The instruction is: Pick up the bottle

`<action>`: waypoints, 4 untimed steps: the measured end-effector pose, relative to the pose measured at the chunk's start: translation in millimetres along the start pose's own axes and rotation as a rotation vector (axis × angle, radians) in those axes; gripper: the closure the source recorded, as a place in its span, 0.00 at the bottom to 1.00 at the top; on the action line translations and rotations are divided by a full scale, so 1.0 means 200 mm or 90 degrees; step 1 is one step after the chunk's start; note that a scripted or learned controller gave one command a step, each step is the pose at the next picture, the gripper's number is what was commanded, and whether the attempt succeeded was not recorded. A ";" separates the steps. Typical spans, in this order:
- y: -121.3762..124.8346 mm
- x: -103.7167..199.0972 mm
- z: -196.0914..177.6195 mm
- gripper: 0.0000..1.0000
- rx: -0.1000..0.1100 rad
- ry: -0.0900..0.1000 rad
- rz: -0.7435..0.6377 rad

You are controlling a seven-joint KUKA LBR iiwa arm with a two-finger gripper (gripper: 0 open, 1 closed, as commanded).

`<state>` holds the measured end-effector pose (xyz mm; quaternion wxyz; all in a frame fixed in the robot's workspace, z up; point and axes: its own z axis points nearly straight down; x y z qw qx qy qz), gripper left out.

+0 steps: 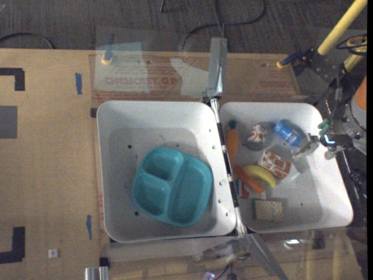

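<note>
The bottle (287,132) is small and blue with a lighter cap end. It lies tilted in the upper middle of the right bin (326,212). My gripper (310,145) reaches in from the right edge and hangs just right of and slightly below the bottle, close to it. Nothing shows as held in it. The grey wrist with green-lit parts (338,134) sits behind it over the bin's right wall.
The right bin also holds a carrot (232,143), a small patterned cup (256,135), a carton (275,163), a banana (260,175), a red-orange item (249,184) and a sponge (269,209). A teal divided plate (172,185) lies in the left bin (116,127).
</note>
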<state>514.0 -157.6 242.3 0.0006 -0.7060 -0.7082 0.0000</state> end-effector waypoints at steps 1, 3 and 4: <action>0.36 -0.27 0.25 0.00 -0.002 -0.002 -0.036; 0.55 -0.25 0.68 1.00 -0.004 -0.002 -0.051; 0.69 0.07 -0.06 1.00 -0.004 -0.002 -0.105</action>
